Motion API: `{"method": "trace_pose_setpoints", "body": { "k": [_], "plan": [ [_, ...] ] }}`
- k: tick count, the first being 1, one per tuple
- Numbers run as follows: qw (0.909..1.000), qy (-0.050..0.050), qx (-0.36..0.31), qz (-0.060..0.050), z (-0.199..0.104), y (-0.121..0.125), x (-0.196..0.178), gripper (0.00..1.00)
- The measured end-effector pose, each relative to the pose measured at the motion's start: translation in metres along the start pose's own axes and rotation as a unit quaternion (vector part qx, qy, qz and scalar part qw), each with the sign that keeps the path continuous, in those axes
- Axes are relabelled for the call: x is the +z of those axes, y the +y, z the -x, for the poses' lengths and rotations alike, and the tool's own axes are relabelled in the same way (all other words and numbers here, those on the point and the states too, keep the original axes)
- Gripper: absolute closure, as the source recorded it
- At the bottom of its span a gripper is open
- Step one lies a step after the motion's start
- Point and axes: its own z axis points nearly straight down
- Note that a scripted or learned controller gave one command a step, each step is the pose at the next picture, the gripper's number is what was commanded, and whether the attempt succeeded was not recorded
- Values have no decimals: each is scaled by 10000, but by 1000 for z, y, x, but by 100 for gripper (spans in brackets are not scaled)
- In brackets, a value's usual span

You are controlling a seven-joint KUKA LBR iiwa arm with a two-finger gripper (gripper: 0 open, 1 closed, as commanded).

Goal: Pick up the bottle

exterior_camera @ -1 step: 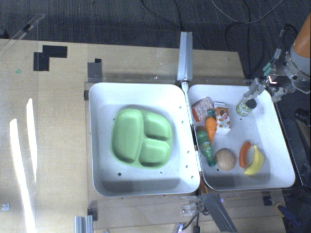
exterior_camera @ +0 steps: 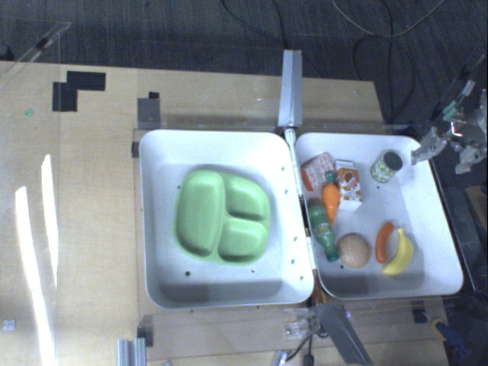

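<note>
A green bottle point(exterior_camera: 322, 231) lies on its side in the right bin point(exterior_camera: 427, 280), close to that bin's left wall, its cap end toward the front. An orange carrot point(exterior_camera: 330, 200) touches its far end and a brown round roll point(exterior_camera: 354, 250) sits just to its right. My gripper point(exterior_camera: 433, 145) hangs at the right bin's far right corner, well away from the bottle, with nothing seen in it. Only part of the arm point(exterior_camera: 467, 124) shows at the view's right edge.
The right bin also holds a red-white carton point(exterior_camera: 348, 187), a snack packet point(exterior_camera: 316, 169), a green can point(exterior_camera: 386, 166), a red pepper point(exterior_camera: 384, 237) and a banana point(exterior_camera: 399, 252). A green divided plate point(exterior_camera: 223, 214) lies in the left bin point(exterior_camera: 160, 280). A metal post point(exterior_camera: 290, 90) stands between the bins.
</note>
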Motion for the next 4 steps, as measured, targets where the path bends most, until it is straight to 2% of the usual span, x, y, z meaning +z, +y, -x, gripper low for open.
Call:
{"method": "trace_pose_setpoints", "body": {
  "k": [1,2,3,4],
  "plan": [
    [9987,7,-509,-21,-62,-62,99,0],
    [9917,-22,-1281,37,-92,-90,180,0],
    [9918,-22,-1281,32,-92,-90,180,0],
    [9998,-12,198,65,-94,-89,186,0]
  ]
}}
